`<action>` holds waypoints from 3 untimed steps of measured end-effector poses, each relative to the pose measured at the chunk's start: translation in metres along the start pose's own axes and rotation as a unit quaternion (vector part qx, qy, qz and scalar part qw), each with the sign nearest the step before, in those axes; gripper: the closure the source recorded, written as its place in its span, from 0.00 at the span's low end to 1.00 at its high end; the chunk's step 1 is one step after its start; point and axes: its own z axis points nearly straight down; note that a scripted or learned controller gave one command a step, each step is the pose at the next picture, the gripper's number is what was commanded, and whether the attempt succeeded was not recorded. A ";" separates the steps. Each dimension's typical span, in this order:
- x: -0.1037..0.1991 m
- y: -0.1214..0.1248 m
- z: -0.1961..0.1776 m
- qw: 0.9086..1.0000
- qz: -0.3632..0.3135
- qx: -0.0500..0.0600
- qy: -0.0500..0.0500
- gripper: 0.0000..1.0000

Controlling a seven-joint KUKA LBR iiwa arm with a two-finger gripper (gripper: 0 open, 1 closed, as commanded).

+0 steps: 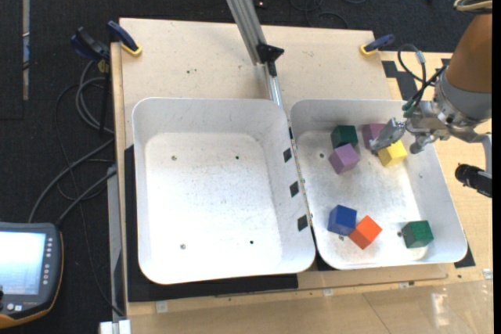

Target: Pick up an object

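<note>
Gripper hangs low over the back of the right bin, reaching in from the right, with its tip at the yellow block. Whether it is spread, closed or clamped on that block cannot be told, because the wrist hardware hides the tip and the detail is too small.

The yellow block lies directly below the tip and looks tilted, perhaps leaning on a neighbour. Just behind and left of the yellow block a second purple block is partly hidden by the gripper. Further left of the yellow block sit a dark green block and, touching its front, a purple block.

Well in front of the yellow block, near the bin's front wall, a blue block and an orange block touch each other, with another green block off to their right.

The main risk is crowding: a closing finger may land on the hidden purple block, wedging or nudging it. A tilted yellow block could also slip or pivot out of a pinch, leaving the gripper rising with nothing.
</note>
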 end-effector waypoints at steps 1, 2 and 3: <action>-0.008 0.003 0.059 1.000 0.001 0.000 0.000 0.00; -0.007 0.003 0.111 1.000 0.000 -0.001 -0.001 0.00; -0.008 0.005 0.098 1.000 0.001 -0.004 -0.001 1.00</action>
